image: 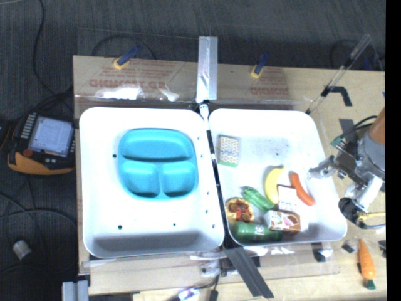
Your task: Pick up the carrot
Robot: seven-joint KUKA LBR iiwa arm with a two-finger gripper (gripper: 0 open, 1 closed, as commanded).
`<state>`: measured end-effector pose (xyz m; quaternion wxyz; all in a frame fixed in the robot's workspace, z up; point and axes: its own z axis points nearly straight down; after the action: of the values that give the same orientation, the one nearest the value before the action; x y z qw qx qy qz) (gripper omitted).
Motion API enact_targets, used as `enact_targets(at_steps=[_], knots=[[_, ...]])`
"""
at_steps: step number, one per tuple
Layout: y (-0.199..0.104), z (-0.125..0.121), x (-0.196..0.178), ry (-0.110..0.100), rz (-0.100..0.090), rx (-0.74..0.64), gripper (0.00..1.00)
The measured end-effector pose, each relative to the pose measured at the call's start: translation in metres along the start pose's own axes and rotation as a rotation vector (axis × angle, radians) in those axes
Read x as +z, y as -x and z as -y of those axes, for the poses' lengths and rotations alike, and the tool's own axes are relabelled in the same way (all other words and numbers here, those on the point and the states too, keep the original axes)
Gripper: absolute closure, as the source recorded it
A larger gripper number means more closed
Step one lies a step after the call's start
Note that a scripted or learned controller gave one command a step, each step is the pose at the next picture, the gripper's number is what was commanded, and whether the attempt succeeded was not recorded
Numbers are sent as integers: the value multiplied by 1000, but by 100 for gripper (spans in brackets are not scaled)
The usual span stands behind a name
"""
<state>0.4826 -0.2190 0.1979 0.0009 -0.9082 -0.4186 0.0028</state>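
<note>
The small orange carrot [302, 189] lay in the right-hand shallow white plastic bin [276, 121], tilted, just right of a yellow banana [273, 182] and touching a small white carton [287, 200]. Below these sat a brown-and-white snack packet [284, 221], a dark green cucumber [257, 232] and a green pepper [258, 197]. A pale patterned sachet [229, 150] rested near the bin's left wall. The left white bin [100, 231] carried a blue three-compartment plastic tray [158, 162]. The gripper [354, 190] hung at the right bin's outer edge, apart from the carrot; whether it was open or closed could not be told. A second orange carrot-like piece [366, 263] lay on the tabletop [376, 80] outside the bin.
</note>
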Motion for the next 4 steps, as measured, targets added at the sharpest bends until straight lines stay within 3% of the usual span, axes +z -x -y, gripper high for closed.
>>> enact_targets(at_steps=[1, 2, 3, 4], knots=[[0, 0, 0, 0, 0, 0, 0], [-49, -4, 7, 0, 0, -39, 0], [-70, 20, 19, 0, 1, -23, 0], [-69, 21, 12, -5, 5, -24, 100]])
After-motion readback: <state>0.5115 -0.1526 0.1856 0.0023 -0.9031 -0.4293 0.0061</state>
